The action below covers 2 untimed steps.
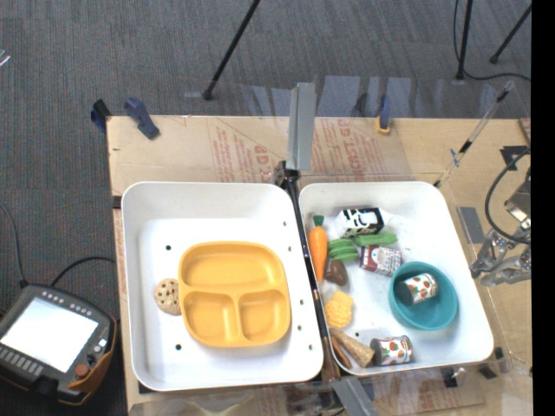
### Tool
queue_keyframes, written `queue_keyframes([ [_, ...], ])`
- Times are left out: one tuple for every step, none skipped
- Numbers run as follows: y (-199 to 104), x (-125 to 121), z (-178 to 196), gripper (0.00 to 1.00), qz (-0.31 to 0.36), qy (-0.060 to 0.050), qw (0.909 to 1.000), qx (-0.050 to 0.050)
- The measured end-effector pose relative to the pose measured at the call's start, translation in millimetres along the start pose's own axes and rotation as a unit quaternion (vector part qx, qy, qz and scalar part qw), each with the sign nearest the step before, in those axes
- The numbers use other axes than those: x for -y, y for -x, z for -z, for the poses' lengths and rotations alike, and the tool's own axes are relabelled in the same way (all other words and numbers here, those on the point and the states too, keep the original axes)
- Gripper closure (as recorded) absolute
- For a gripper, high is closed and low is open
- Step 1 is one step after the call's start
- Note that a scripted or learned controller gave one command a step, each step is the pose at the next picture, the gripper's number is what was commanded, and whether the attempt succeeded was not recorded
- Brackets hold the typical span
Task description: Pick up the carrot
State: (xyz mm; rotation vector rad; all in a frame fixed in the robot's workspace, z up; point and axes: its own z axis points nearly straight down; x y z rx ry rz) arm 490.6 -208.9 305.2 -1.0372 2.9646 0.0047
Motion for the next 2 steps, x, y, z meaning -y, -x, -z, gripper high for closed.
queue_keyframes([
  [-1.3,-0.4,8.1,1.00,0.006,-0.001,1.0000,0.001],
  [2.0,4.3,147.6,1.00,0.059,-0.006,0.9982,0.003],
])
